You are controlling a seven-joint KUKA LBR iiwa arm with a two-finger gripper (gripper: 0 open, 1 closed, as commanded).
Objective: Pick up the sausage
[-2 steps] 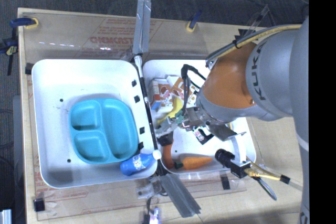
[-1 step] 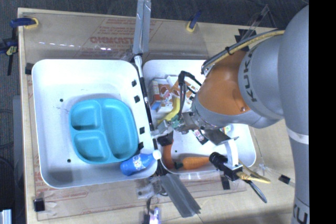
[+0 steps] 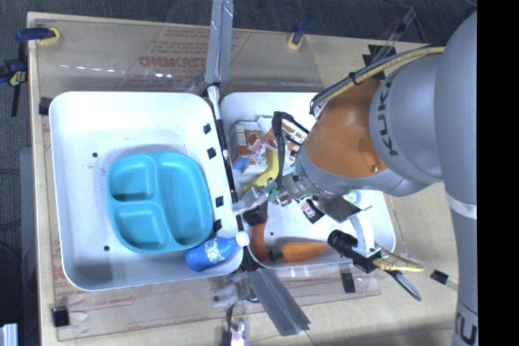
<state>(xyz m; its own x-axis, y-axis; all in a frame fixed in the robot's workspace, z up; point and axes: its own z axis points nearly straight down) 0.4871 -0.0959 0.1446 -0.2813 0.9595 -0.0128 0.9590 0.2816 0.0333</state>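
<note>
A: Camera view: where is the sausage (image 3: 296, 251)?

B: It lies along the near wall of the right bin (image 3: 381, 243), an orange-brown length, flat on the floor, with a darker reddish piece (image 3: 258, 237) at its left end.

A: And the gripper (image 3: 276, 192)?

B: Low in the same bin, just beyond the sausage and among the clutter of packets (image 3: 251, 146) at the far left. Whether it is parted or closed I cannot tell; the wrist hides it. Nothing shows between it and the sausage.

A: So progress?

B: I judge the pick not yet made. The left bin (image 3: 73, 174) holds the blue tray (image 3: 158, 202).
</note>
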